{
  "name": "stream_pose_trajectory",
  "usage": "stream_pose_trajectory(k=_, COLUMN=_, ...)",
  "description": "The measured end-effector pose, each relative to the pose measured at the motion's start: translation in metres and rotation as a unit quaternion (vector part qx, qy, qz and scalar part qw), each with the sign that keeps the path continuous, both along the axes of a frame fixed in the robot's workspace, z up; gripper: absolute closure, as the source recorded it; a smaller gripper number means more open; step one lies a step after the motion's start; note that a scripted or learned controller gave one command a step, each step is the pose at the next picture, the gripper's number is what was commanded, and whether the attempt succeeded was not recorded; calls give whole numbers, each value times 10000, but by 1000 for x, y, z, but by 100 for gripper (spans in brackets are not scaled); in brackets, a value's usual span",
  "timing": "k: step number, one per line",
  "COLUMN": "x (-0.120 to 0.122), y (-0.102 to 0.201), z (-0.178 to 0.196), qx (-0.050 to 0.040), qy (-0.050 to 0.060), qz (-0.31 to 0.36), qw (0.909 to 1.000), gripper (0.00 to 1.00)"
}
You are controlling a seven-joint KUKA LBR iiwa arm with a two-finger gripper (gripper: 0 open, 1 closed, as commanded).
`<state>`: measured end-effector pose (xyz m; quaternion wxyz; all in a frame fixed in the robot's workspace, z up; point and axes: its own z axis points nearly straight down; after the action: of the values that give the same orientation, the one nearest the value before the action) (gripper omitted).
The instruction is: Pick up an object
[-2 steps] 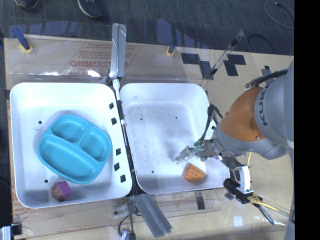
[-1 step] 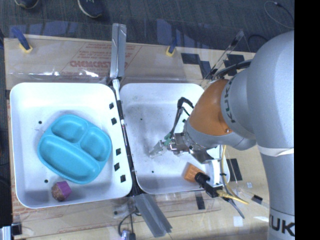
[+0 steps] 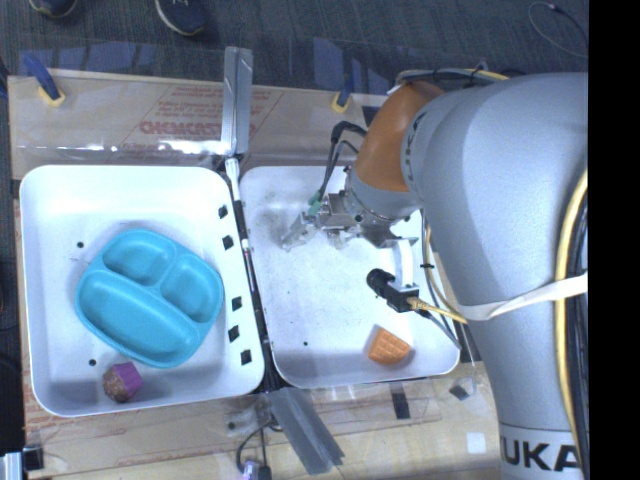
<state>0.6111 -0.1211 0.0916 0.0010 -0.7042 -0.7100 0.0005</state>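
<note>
Looming closest to the camera, the grey arm (image 3: 510, 228) with its orange band (image 3: 385, 148) reaches in from the right and fills much of the right bin (image 3: 300, 363). One candidate for picking, an orange wedge-shaped piece (image 3: 388, 347), lies on that bin's floor near its front right corner, well apart from the jaws (image 3: 298, 230), which sit low near the bin's back left area over bare white floor; whether they are released or clenched cannot be told, and nothing is seen between them. A black part with a yellow-tipped cable (image 3: 393, 292) hangs between wrist and wedge. The left bin (image 3: 50, 198) holds one blue divided plate (image 3: 150, 295) lying flat at its middle and one small purple object (image 3: 122, 380) just in front of it, likely scattered as loose targets. Counted: two bins, three loose things, one arm. The pick looks not yet made.
</note>
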Motion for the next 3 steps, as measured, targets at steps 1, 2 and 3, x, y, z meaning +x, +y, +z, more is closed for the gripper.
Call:
stream_pose_trajectory(k=1, x=-136, y=-5, z=-1, qx=5, qy=12, qz=-7, qw=10000, gripper=0)
stream_pose_trajectory(k=2, x=-49, y=-88, z=110, qx=-5, qy=-11, qz=-7, qw=10000, gripper=0)
stream_pose_trajectory(k=3, x=-114, y=-89, z=-1, qx=6, qy=6, qz=-6, qw=10000, gripper=0)
